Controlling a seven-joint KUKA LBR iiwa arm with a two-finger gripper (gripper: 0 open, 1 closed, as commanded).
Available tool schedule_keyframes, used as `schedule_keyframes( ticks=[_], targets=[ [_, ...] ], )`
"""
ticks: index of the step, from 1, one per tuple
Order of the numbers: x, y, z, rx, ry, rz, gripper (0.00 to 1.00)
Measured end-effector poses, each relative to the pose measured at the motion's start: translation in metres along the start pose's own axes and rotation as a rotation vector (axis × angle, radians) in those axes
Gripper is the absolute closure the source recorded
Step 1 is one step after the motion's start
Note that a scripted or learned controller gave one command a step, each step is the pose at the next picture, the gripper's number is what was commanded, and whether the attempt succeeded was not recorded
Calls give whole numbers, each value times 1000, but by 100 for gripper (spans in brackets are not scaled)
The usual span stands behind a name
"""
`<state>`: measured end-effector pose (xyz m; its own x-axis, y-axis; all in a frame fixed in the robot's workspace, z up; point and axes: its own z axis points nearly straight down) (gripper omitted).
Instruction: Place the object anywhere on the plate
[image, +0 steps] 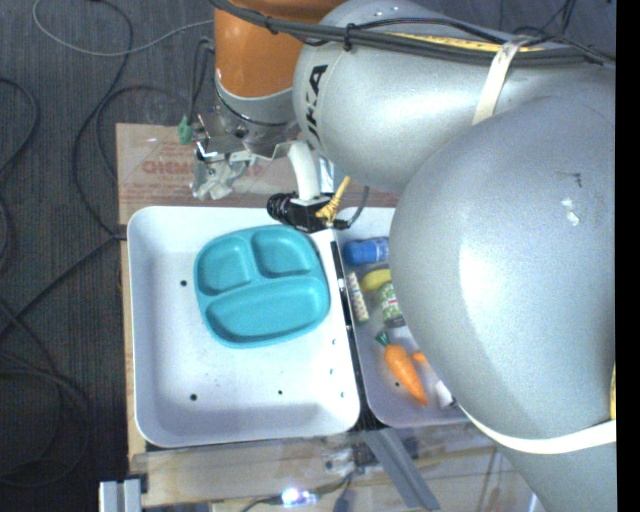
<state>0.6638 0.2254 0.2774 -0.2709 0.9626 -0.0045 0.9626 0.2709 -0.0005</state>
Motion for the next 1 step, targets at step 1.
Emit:
schedule_keyframes(
  ticks=[1],
  targets=[
    [-57,-30,33,1,1,-296,100]
  ],
)
